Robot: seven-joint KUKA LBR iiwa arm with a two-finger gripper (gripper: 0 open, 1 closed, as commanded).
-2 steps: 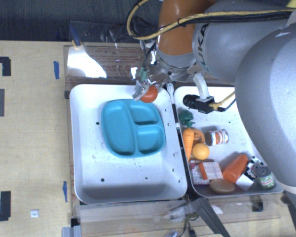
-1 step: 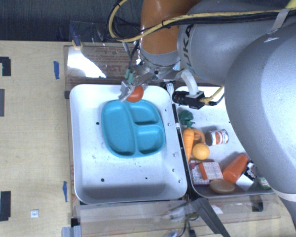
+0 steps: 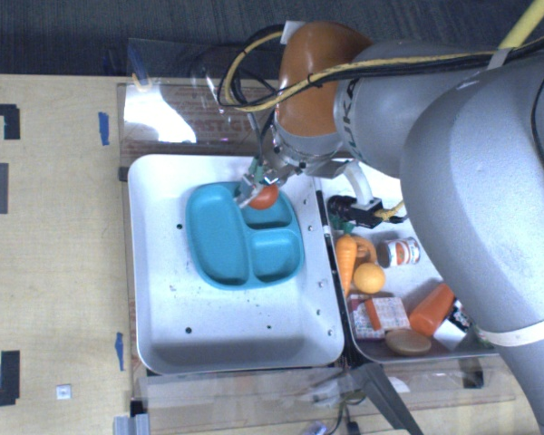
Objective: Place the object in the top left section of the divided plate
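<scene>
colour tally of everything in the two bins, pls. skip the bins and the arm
Blue: 1, divided plate
Red: 1, round object
Orange: 3, carrot, round fruit, block
Red and white: 2, jar, box
Brown: 1, disc
Total: 8

red round object point(image 3: 265, 198); at upper-right compartment; blue divided plate point(image 3: 219, 238) lying flat

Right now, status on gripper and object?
Gripper shut on red round object. Object above blue divided plate, upper-right corner in view. Other items apart in right bin.
</scene>
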